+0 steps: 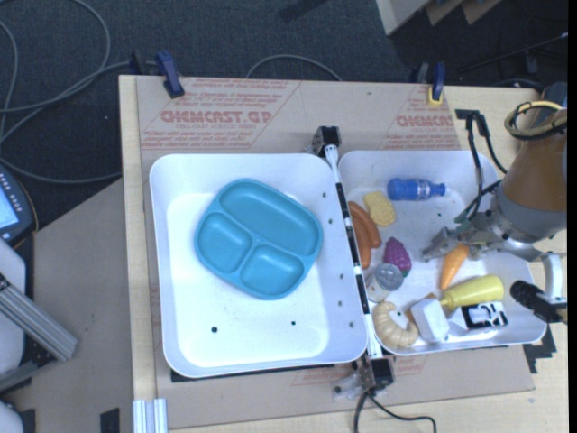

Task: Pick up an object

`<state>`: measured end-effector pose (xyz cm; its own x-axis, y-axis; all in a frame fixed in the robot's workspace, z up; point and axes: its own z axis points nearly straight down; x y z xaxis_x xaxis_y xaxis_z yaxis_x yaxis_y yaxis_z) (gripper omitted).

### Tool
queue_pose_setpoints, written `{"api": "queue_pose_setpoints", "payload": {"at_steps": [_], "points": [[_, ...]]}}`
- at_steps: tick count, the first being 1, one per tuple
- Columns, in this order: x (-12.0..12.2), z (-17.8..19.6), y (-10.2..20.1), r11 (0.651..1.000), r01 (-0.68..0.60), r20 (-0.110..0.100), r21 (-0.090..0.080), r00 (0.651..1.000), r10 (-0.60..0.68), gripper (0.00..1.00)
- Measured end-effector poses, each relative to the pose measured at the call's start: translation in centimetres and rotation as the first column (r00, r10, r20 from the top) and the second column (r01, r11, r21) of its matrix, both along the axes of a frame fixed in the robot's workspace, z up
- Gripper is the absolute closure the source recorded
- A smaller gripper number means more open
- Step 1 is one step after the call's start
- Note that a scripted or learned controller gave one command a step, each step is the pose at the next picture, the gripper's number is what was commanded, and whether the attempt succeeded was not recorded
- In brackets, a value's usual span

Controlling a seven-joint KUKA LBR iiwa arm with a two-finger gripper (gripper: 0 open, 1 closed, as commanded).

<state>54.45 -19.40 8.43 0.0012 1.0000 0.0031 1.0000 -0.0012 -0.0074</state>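
The grey arm [534, 188] reaches in from the right — orange band above the wrist — its claw [448, 239] lowered, fingers too blurred to read

My arm [534, 188] at the frame's right: wide orange band, rounded, with a grey collar just below it. Yellow and black cables [532, 118] loop in a coil above the band. A thin black cable [476, 142] trails along the band's side. Below the collar sits a grey metal wrist block, angular, with dull highlights. The gripper [451, 240] at its end is dark grey, narrow, too small for me to read detail. I can make out no screws or markings.
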Motion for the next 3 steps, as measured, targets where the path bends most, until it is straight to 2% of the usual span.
{"api": "queue_pose_setpoints", "payload": {"at_steps": [1,2,3], "points": [[0.2,1.5,-0.1,1.0,-0.001,0.009,-0.004,1.0,0.001,1.0],[-3.1,0.0,9.9,1.0,-0.007,0.006,-0.001,1.0,0.007,1.0],[2.1,10.7,15.6,1.0,-0.01,0.022,-0.003,1.0,0.01,1.0]]}}
